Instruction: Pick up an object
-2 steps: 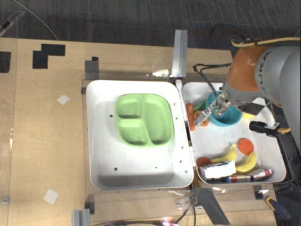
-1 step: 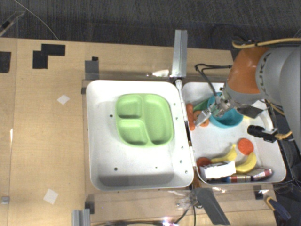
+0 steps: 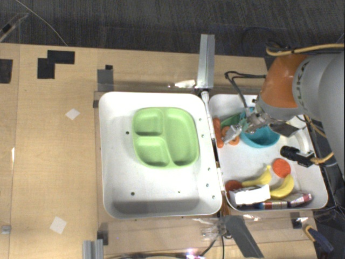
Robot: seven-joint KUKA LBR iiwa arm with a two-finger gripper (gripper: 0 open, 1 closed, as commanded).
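Beyond the wooden bench [image 3: 48, 161] lies dark carpet [image 3: 135, 9]. Two white bins sit side by side: the left bin [image 3: 116, 161] holds a green tray [image 3: 164, 136]; over the right bin [image 3: 318, 190] hangs the arm [image 3: 302, 85]. Its gripper [image 3: 243, 127] is beside a blue cup [image 3: 262, 136]; grip unclear. A banana [image 3: 280, 186] lies near the front.

Right bin [image 3: 322, 190]: a yellow banana [image 3: 280, 186] lies curved near the front wall, touching a white box [image 3: 252, 195] and an orange-red ball [image 3: 281, 167]. A marker-like stick [image 3: 294, 201] lies along the front wall. A teal cup [image 3: 261, 136] stands at the back, green and orange items [image 3: 225, 127] beside it.
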